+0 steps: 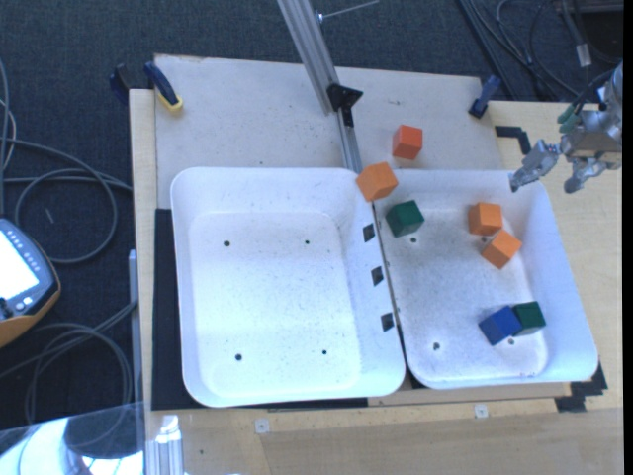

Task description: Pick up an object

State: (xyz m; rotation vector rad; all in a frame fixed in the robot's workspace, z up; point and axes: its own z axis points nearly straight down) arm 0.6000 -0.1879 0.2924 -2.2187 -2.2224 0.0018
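My gripper hangs at the right bin's far right corner, its two fingers spread apart with nothing between them. In the right bin lie two orange cubes close together, a green cube near the divider, and a blue cube touching a smaller green cube at the front right. Another orange cube rests on the rim between the bins at the back. One more orange cube sits on the board behind the bins.
The left bin lies beside the right one. A slanted metal pole rises from a black mount behind the bins. Blue clamps grip the board's back corners. Cables lie on the floor around the bench.
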